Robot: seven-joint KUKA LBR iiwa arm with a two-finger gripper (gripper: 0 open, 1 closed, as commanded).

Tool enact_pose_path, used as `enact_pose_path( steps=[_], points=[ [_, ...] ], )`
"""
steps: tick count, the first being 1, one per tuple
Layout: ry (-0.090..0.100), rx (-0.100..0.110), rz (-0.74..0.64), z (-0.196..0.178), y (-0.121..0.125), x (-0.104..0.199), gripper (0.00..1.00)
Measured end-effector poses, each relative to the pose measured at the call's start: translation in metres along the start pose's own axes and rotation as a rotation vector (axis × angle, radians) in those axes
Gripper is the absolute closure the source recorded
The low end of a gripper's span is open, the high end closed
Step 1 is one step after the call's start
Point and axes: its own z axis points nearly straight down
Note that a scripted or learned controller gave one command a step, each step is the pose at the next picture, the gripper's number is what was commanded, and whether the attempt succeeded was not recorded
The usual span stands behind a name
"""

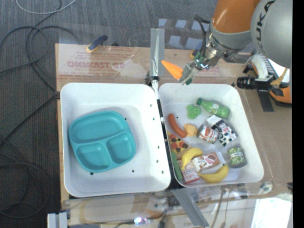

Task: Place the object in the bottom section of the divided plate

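Cardboard reads "CHOICEAST"-like red print; arm shows "KUKA".

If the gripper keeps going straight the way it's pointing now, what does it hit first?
The gripper points down and toward the left, above the far rim of the right bin. Straight on, it would probably meet that rim or the bare bin floor just inside it, short of the green bottle. Depth is uncertain.
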Motion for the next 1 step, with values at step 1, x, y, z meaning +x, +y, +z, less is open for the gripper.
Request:
enact_pose_path(
  steps=[1],
  points=[
    [0.006,-0.002,-0.191,0.0745,-0.0024,0.0857,1.0]
  ],
)
